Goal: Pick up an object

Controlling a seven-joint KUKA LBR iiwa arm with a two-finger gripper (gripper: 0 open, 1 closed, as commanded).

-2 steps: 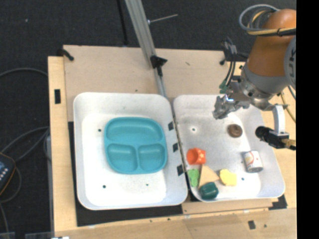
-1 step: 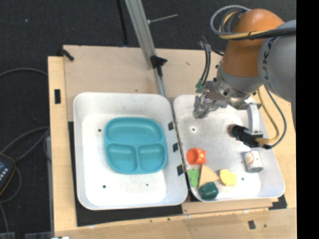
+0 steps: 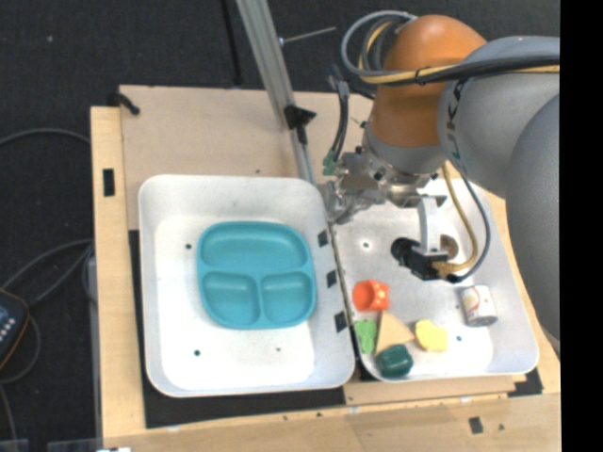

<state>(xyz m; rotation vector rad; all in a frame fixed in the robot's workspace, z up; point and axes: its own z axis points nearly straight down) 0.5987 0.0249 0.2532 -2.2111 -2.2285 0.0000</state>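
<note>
My gripper (image 3: 341,199) hangs over the far left corner of the right bin (image 3: 504,347), close to the wall between the two bins. Nothing shows in its grasp. Toward the near left of that bin lie an orange piece (image 3: 370,296), a tan wedge (image 3: 395,329), a dark green block (image 3: 394,360), a light green piece (image 3: 366,334) and a yellow piece (image 3: 431,335). A small white can with a red band (image 3: 478,304) lies farther right. All of these sit well in front of the gripper.
A teal divided plate (image 3: 254,273) lies in the middle of the left bin (image 3: 170,347). A slanted metal rail (image 3: 273,73) rises behind the bins, just left of the gripper. The grey and orange arm (image 3: 443,64) covers the far right of the right bin.
</note>
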